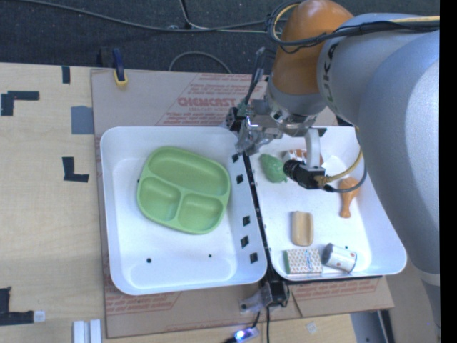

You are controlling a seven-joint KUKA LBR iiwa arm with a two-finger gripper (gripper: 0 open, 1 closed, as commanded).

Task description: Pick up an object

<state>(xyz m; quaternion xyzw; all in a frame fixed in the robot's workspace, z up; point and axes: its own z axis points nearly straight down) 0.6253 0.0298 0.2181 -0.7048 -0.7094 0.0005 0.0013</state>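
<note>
Gripper (251, 136) low over far end of divider between bins; whether it is apart or together, cannot tell. Green lump (272, 168), small and rounded, just right of it in right bin (382, 238). Same bin: orange piece (347, 195), tan block (302, 228), patterned box (303, 261), silver can (338, 257) along near side. Left bin (118, 206): green sectioned tray (184, 189), three compartments.

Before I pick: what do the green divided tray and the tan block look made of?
Green divided tray: likely moulded plastic, matte, judging by its even colour and rounded compartments. Tan block: possibly foam or wood, with a dull, uniform surface; the look leaves it open.
</note>
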